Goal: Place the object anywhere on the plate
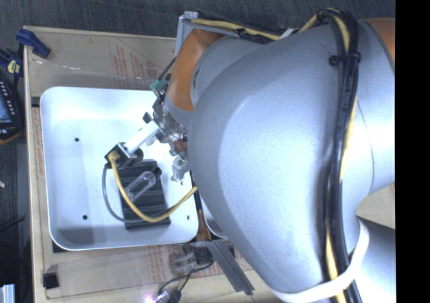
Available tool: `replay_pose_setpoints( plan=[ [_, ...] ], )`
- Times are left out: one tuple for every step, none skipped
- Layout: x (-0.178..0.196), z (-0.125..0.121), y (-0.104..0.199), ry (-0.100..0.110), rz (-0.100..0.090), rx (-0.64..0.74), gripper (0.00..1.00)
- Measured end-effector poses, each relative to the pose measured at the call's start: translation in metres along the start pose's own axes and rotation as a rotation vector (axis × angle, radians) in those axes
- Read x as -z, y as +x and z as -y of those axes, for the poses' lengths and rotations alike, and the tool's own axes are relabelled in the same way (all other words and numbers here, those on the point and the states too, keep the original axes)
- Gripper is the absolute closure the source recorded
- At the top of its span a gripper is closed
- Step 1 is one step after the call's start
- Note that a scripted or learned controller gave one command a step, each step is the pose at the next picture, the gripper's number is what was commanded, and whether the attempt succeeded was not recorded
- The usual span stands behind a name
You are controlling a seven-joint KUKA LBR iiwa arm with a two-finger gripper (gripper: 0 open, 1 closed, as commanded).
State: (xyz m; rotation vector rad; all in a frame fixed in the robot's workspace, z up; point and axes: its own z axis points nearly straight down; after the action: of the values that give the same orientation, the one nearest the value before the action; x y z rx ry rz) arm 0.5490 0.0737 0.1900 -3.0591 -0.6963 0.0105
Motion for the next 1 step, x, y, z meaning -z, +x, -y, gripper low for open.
replay_pose_setpoints(
  plan=[
    [0.1048, -0.0674, 0.0096, -0.005, -0.006, -0.241, 0.00]
  ],
)
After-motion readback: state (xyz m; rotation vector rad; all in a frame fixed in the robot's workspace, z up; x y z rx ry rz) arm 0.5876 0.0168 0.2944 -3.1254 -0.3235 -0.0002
